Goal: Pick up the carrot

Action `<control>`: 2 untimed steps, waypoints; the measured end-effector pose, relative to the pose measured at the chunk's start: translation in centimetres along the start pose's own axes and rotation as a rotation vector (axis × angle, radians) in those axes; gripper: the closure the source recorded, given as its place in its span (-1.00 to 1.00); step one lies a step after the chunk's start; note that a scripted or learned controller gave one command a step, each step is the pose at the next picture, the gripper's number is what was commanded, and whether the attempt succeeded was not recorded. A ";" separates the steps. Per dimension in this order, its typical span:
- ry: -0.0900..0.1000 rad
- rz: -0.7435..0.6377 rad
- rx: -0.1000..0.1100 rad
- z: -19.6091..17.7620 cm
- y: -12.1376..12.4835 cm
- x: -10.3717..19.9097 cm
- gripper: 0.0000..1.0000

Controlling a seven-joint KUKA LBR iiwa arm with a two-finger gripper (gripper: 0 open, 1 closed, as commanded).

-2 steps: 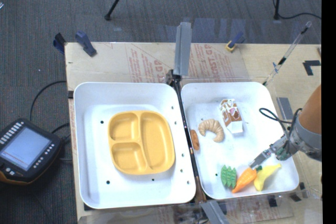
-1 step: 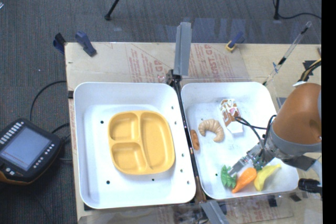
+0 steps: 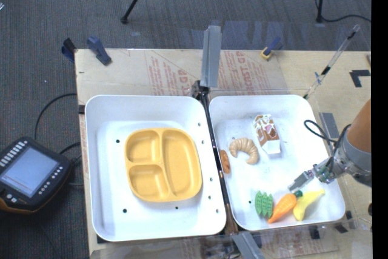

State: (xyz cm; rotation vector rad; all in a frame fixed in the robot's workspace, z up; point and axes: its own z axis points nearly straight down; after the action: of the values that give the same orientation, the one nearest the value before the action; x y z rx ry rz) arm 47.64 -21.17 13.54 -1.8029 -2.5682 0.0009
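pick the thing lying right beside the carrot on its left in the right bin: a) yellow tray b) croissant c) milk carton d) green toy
d: the green toy lies just left of the carrot near the right bin's front edge, while the croissant and carton sit farther back and the tray is in the left bin.
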 end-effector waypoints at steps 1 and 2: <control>-0.001 0.017 -0.005 4.6 2.8 7.1 -1.00; 0.000 0.176 0.000 1.9 -0.1 -0.1 -1.00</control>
State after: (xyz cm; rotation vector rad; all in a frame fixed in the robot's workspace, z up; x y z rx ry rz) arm 47.59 -21.33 11.62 -2.0219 -2.4001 0.0013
